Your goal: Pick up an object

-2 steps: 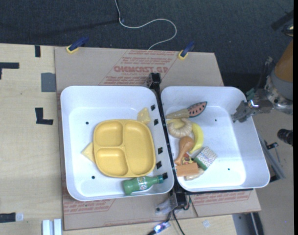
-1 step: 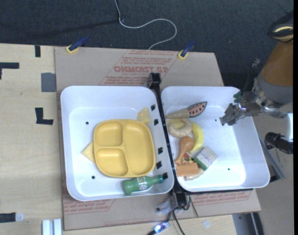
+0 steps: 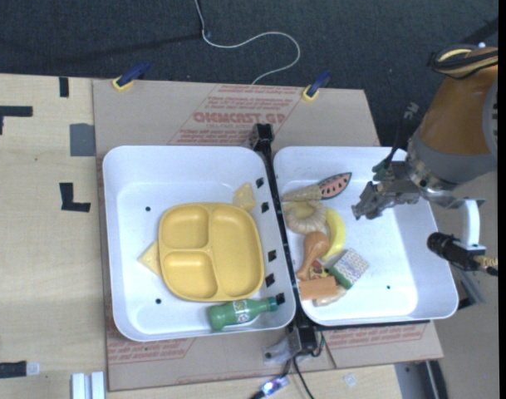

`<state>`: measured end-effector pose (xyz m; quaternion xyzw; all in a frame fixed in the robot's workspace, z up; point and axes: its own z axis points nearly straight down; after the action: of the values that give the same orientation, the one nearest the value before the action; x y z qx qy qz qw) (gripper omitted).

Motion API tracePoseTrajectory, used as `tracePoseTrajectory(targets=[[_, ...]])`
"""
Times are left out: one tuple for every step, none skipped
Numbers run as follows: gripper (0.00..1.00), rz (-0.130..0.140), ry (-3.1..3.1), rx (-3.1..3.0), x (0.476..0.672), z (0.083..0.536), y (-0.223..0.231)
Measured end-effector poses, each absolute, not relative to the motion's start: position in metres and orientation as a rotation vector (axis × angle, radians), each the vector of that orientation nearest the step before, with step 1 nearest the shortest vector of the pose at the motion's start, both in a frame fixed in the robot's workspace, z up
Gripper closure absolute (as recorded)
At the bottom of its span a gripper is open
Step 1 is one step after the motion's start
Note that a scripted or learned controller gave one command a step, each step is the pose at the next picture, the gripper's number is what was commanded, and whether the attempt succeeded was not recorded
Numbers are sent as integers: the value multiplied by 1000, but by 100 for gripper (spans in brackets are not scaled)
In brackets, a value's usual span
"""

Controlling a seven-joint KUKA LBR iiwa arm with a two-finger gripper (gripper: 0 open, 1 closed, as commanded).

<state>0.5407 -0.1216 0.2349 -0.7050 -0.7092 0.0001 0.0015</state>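
Note:
The right bin (image 3: 402, 293) holds a heap along its left side: a watermelon slice (image 3: 334, 184), a beige ring-shaped piece (image 3: 303, 215), a yellow banana (image 3: 336, 232), an orange drumstick-like piece (image 3: 312, 251), a small speckled box (image 3: 349, 265) and an orange block (image 3: 317, 289). My gripper (image 3: 367, 205) hangs over the right bin's upper middle, just right of the banana and below the watermelon slice. Nothing shows between its dark fingers.
The left bin (image 3: 124, 223) holds a yellow divided plate (image 3: 209, 251), a pale yellow wedge (image 3: 246, 194) behind it and a green bottle (image 3: 240, 312) lying at the front. The arm's orange band (image 3: 456, 123) sits at the right. A white cable (image 3: 253, 44) lies behind the bins.

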Motion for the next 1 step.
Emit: tracePoseTrajectory(targets=[[100, 0, -2227, -2212, 535, 240, -71]])
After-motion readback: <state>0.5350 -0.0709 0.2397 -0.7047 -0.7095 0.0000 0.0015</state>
